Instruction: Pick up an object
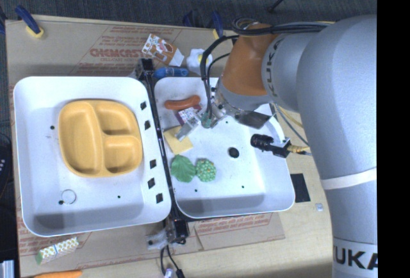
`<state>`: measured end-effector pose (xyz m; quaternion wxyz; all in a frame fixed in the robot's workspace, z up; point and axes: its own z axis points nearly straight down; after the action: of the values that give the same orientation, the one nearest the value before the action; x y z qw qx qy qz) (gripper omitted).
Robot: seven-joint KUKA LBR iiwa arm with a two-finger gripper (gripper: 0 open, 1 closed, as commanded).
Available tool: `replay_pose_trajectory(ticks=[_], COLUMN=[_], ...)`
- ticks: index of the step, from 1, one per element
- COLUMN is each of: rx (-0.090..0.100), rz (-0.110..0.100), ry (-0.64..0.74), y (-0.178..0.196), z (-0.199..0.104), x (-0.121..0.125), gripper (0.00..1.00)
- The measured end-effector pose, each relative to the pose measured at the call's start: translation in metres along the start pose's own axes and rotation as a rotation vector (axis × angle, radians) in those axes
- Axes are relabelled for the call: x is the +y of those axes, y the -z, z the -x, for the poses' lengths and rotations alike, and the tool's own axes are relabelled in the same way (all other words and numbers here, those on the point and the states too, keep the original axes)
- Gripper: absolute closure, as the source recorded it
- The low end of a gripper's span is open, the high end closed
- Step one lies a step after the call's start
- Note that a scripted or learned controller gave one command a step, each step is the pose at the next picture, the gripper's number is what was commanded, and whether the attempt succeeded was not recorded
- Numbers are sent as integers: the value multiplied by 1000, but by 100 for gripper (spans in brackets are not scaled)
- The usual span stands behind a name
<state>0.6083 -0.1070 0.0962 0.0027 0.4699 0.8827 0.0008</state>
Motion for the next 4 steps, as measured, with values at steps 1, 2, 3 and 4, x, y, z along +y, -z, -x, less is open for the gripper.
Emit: replay_pose_trajectory(ticks=[1,2,3,4], rx=[0,-7,-4,-4], rz=[-2,8,10,-1], ry=[-61,-157,-608,-116], y=[0,1,1,1], z=[10,-10,-12,-4], x=[26,-8,0,-10], gripper=[0,0,0,0])
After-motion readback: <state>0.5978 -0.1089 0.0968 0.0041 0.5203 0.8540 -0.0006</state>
